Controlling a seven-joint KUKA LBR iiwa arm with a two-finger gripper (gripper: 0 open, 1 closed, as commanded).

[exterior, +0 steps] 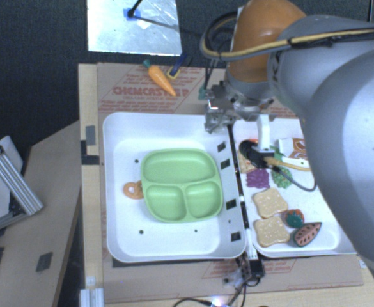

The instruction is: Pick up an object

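Toy food (pixel 270 202) in right bin (pixel 330 245) | arm bent overhead | end effector (pixel 215 121) grip state unclear

Carrot (pixel 160 80) on cardboard (pixel 135 88)

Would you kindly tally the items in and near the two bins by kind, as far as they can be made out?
Green divided plate: 1
Pretzel: 1
Toast slices: 2
Purple grapes: 1
Carrot, outside the bins: 1
Other small items in the right bin, too cluttered to name: not counted
Total: 6
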